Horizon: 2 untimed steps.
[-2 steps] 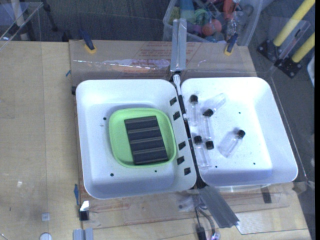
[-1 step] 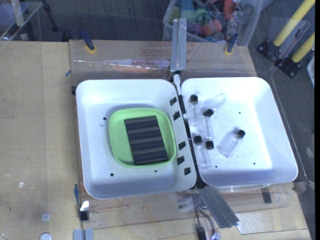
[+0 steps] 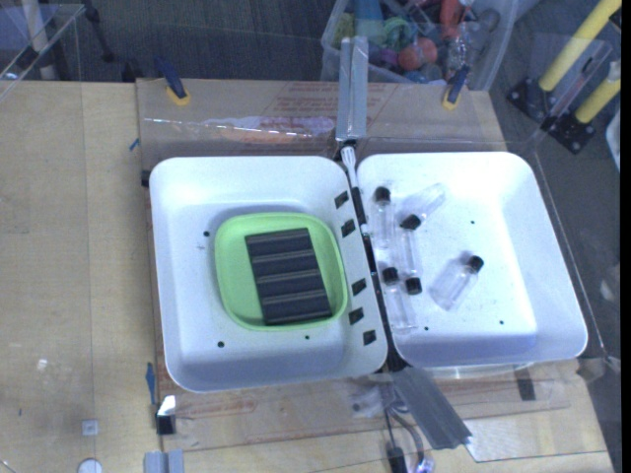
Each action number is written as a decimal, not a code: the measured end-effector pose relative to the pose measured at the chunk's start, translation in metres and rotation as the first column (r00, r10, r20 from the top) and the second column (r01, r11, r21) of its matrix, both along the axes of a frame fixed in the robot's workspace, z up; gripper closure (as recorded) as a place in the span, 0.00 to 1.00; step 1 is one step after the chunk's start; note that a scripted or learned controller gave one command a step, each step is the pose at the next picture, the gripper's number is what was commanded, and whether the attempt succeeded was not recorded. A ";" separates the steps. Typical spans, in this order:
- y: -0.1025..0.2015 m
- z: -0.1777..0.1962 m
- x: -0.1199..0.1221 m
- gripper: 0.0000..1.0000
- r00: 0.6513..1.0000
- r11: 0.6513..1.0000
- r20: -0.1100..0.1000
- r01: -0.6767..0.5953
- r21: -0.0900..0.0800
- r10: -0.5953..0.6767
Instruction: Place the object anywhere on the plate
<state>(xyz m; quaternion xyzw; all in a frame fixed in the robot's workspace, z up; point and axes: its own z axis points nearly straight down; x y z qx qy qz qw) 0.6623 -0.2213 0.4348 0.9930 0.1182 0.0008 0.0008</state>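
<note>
Camera view: tool state impossible to tell. Centre-left of frame, black ridged block (image 3: 288,276) lying flat on green plate (image 3: 229,264) in left bin (image 3: 177,195); clear capped vials (image 3: 455,279) loose in right bin (image 3: 513,185). Placement probably done if block is the object; otherwise all still to do.

Both bins (image 3: 177,294) are plain white. The plate (image 3: 229,264) in the left bin is light green and carries a black ribbed block (image 3: 288,276). The bottles (image 3: 455,278) in the right bin are clear with black caps. The bench (image 3: 69,264) is pale tan wood.
</note>
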 end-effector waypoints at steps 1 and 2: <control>0.000 0.000 -0.001 0.00 1.000 1.000 -0.003 0.008 0.001 -0.008; 0.000 -0.002 0.000 0.00 1.000 1.000 -0.004 0.016 0.002 -0.016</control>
